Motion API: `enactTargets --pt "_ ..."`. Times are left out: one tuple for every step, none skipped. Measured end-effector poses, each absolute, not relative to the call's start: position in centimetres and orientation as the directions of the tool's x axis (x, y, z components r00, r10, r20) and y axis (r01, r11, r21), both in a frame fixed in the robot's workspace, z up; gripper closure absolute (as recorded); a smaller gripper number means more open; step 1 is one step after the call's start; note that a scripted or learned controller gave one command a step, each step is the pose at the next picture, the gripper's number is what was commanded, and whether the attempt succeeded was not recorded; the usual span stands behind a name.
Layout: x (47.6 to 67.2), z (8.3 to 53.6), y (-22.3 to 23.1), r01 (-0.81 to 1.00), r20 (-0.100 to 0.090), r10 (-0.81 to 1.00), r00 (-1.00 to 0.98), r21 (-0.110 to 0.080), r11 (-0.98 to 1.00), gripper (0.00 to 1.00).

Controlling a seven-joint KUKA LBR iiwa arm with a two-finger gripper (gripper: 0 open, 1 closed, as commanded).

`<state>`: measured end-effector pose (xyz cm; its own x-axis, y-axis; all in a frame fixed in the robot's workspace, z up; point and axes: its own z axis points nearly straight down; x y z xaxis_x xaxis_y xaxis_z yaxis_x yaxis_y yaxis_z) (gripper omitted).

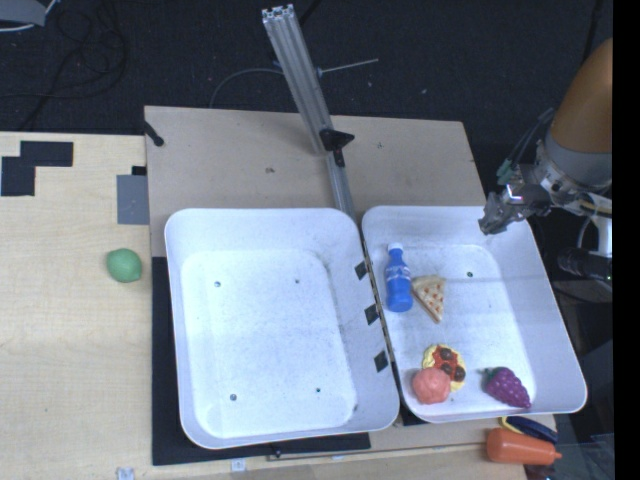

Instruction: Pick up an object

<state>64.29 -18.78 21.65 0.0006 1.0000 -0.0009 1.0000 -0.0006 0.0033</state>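
Observation:
The right bin (520, 268) holds a blue bottle (398, 279) lying near its left wall, with a pizza slice (431, 296) beside it. Toward the bin's front lie a pink-red round fruit (431, 386), a yellow piece with dark spots (446, 361) and a purple grape bunch (506, 386). My gripper (495, 218) hangs over the bin's far right corner, well away from all of these, with nothing seen in it. Its fingers are too small and dark to read.
The left bin (200, 238) stands beside the right one. A green ball (124, 265) rests on the bench at far left. An orange carrot-like toy (520, 447) lies outside the right bin's front edge. A metal rail (305, 78) slants up behind the bins.

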Motion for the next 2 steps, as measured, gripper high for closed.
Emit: enactTargets --pt "64.4 26.6 -18.8 1.0 -0.001 1.0 0.0 0.004 0.0 1.0" --pt "62.6 25.2 -13.6 1.0 0.001 1.0 -0.003 -0.001 0.003 1.0"
